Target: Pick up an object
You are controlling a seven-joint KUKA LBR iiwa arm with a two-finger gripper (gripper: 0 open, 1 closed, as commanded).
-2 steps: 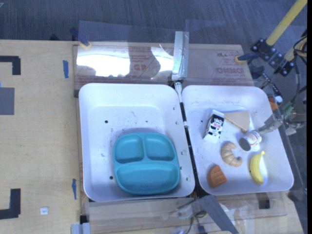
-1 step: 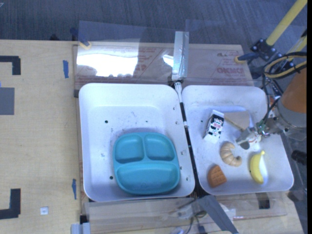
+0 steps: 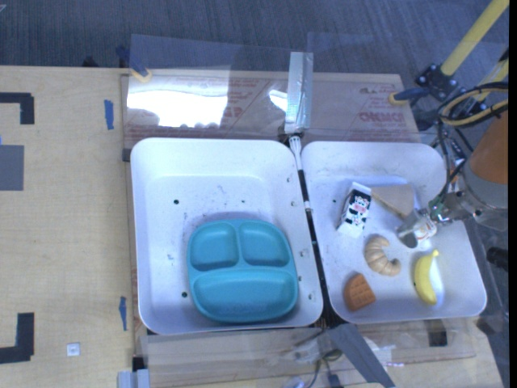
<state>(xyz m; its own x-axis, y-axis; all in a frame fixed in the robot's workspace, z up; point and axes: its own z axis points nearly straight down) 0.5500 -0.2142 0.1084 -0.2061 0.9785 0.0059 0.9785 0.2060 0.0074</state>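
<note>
Gripper (image 3: 420, 229) sits low over the right bin (image 3: 323, 164), toward its right side, coming in from the arm (image 3: 485, 164) that leans over the bin's right rim. Honestly can't tell from this angle what state the gripper is in, it's just a shiny blurry lump at this size, and nothing visibly hangs from it. Closest stuff: a croissant (image 3: 381, 255) just left and a bit nearer than the tip, and a banana (image 3: 426, 276) right on the near side of it, lying roughly upright in the picture close to the bin's right wall. A small orange-brown piece (image 3: 359, 291), looks like a bread chunk or something similar, rests near the bin's near edge, left of the banana. Further left and a little farther back lies a small white carton with black markings (image 3: 355, 209), tilted. A tan wedge shape (image 3: 396, 203) lies between the carton and the gripper, can't say what it is. Over in the left bin (image 3: 161, 184) a teal divided plate (image 3: 241, 271) with three compartments takes up the near half. Behind both bins stands a clear plastic sheet (image 3: 218, 95) with glare on it, and yellow and black cables (image 3: 464, 107) pile up at far right.
</note>
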